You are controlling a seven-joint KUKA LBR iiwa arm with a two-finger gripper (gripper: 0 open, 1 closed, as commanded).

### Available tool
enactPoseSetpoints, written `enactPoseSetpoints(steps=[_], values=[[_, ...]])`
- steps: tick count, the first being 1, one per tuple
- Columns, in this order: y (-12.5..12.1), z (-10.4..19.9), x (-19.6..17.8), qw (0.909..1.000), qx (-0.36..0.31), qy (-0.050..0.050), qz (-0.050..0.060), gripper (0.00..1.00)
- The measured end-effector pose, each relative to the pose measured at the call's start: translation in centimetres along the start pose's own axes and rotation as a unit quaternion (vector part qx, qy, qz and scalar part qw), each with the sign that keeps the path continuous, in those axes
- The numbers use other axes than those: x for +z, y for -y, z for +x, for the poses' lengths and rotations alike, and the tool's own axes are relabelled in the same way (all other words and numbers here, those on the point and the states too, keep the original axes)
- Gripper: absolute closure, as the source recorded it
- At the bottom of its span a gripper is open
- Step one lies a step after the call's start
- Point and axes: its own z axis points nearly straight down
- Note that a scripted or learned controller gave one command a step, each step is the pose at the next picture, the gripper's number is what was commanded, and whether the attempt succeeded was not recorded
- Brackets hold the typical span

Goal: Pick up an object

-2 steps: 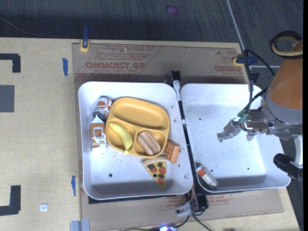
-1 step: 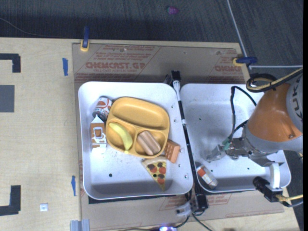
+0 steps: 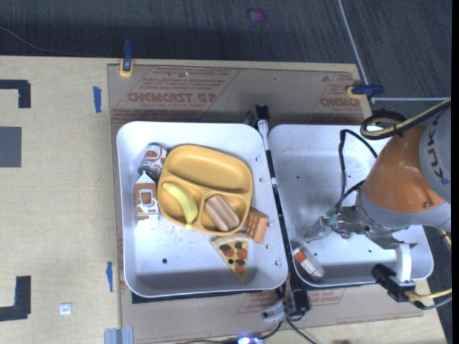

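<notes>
Grey pincer (image 3: 316,229) tips blurred, arm (image 3: 401,181) cut off

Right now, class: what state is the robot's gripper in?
Gripper: over the right bin, holding nothing visible; open or shut cannot be told.

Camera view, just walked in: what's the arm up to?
The KUKA arm reaches into the right bin from the right, its gripper low over the bin floor. A small white-and-red object lies just below it near the front wall, not held. The left bin holds a yellow divided plate with a toy banana and hot dog, plus a pizza slice.
</notes>
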Motion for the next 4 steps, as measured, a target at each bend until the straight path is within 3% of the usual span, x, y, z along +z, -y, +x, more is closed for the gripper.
enactPoseSetpoints(steps=[1,2,3,4], values=[[-0.3,-0.4,-1.1,1.0,0.002,0.005,-0.007,1.0],[-0.5,7.5,-11.3,1.0,-0.004,-0.003,0.001,1.0],[-1.7,12.1,-9.5,1.0,-0.003,-0.003,0.002,1.0],[-1.7,12.1,-9.5,1.0,-0.003,-0.003,0.002,0.0]])
